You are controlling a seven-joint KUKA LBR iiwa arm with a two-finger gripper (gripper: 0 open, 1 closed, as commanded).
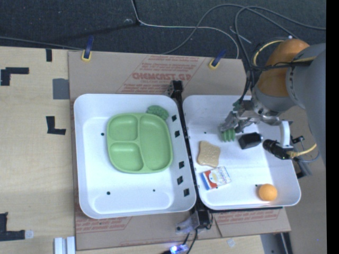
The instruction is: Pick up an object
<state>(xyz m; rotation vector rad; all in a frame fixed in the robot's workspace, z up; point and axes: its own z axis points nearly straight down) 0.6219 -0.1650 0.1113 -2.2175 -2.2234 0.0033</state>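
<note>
At the front of the right bin [288, 197] sits a small orange ball [267, 192], in the corner nearest the camera. A little further back lies a flat packet [216, 177] with red and blue on it. Just behind the packet is a tan piece of bread [208, 154].

Further back again is the pincer [233, 127]. It points down into the right bin, with a small green thing [229, 135] at its tips. The green thing looks like it sits between the two tips, so the pincer seems to be closed on it, narrow. It is low, very near the bin floor or touching it; I cannot tell which.

The bread lies just in front of the pincer and a bit to the left.

The grey arm [312, 89] comes in from the right and bends down over the back of the right bin.

In the left bin [87, 157] rests a green tray [140, 143] with three parts.
</note>
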